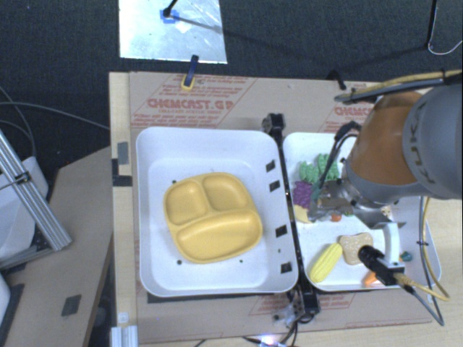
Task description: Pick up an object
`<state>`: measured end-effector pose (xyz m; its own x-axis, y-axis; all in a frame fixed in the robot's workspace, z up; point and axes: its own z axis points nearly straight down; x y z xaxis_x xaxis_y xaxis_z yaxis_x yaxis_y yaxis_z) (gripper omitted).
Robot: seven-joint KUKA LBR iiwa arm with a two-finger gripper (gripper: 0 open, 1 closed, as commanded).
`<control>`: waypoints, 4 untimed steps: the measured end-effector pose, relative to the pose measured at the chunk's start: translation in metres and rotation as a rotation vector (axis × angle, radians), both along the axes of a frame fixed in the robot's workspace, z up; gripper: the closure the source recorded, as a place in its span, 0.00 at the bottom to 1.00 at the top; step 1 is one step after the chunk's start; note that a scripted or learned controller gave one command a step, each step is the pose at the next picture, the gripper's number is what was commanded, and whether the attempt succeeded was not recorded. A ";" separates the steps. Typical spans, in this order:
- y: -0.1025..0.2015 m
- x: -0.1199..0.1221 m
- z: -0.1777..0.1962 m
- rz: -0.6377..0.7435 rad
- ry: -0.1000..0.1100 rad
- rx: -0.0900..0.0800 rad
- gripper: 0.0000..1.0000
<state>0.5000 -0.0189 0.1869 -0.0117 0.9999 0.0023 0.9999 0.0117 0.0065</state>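
Observation:
The arm reaches in from the right over the right bin [318, 279], its gripper [323, 207] low near the bin's left side. Just beside the gripper lie purple grapes [302, 193] and a green leafy toy [314, 168]. A yellow corn cob [325, 261] and a tan bread slice [354, 248] rest at the bin's front. An orange piece [370, 280] peeks out at the front right. The wrist hides the fingers, so nothing shows between them.
The left bin [155, 157] holds a yellow divided plate [212, 216]. A black divider with clips [283, 194] runs between the bins. Cables [427, 284] trail at the right front. A metal frame [29, 201] stands off the bench to the left.

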 end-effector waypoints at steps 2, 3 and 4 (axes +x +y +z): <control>0.039 -0.012 0.008 -0.003 0.004 -0.001 1.00; 0.095 -0.014 -0.003 -0.003 0.007 0.000 1.00; 0.092 -0.013 -0.003 -0.008 0.007 -0.002 0.00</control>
<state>0.4865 0.0731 0.1839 -0.0036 1.0000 0.0006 1.0000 0.0036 -0.0001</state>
